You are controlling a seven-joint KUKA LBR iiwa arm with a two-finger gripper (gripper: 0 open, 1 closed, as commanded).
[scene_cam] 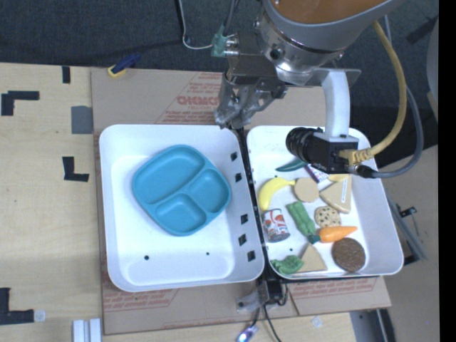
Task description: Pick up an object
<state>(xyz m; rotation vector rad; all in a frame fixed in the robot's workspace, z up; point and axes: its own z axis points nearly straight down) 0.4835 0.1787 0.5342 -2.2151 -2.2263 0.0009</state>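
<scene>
Toy food pieces (313, 223), about ten, fill the right bin (381, 251); jaws (231, 116) state unclear.

A blue three-compartment plate (182, 189) lies inside the left white bin (121, 262). Both bins rest on a brown cardboard sheet (157, 95) covering a pale wooden bench (43, 212), against dark carpet (85, 13) behind.

two white bins (114, 191), one blue plate (181, 189)
</scene>
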